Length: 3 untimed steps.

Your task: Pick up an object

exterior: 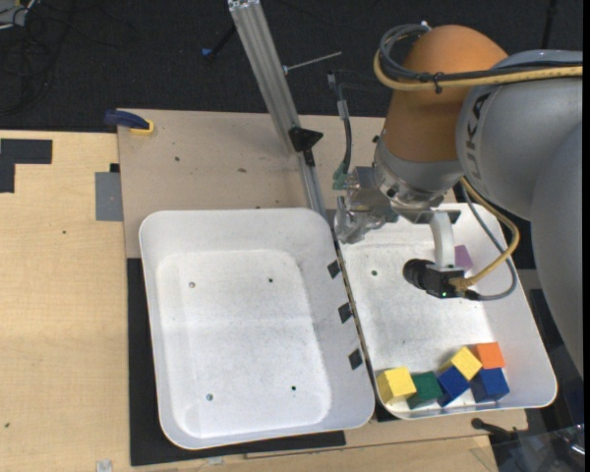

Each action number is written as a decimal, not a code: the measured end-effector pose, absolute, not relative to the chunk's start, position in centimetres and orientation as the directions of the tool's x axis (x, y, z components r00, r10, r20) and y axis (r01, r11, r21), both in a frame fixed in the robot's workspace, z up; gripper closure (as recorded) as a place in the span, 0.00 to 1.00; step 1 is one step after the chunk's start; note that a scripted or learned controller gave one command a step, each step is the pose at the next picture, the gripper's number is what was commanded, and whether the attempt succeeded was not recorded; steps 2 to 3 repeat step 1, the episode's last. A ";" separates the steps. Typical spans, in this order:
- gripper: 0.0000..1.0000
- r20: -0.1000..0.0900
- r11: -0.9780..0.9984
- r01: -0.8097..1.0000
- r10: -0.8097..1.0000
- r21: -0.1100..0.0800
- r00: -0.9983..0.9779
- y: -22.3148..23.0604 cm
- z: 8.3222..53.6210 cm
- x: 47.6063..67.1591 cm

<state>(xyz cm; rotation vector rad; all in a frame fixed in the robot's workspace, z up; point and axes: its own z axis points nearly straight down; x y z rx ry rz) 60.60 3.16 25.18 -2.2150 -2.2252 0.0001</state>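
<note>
My gripper (354,220) hangs over the far left corner of the right bin (393,303), close to the divide between the two bins. Nothing shows in its grasp. Several small blocks huddle at the near edge of the right bin, well away from the gripper: a yellow block (397,382), a green block (425,390), a blue block (453,385), a second yellow block (465,362), an orange block (489,353) and another blue block (490,386). A small purple piece (462,257) peeks out beside the wrist at the bin's far right.
The left bin (236,332) lies beside the right one. A slanted aluminium bar (273,87) rises behind the bins, just left of the gripper. The arm's bulk covers the right bin's far right side.
</note>
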 end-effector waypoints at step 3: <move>1.00 0.001 0.003 1.000 1.000 -0.003 -0.003 8.5 24.4 61.3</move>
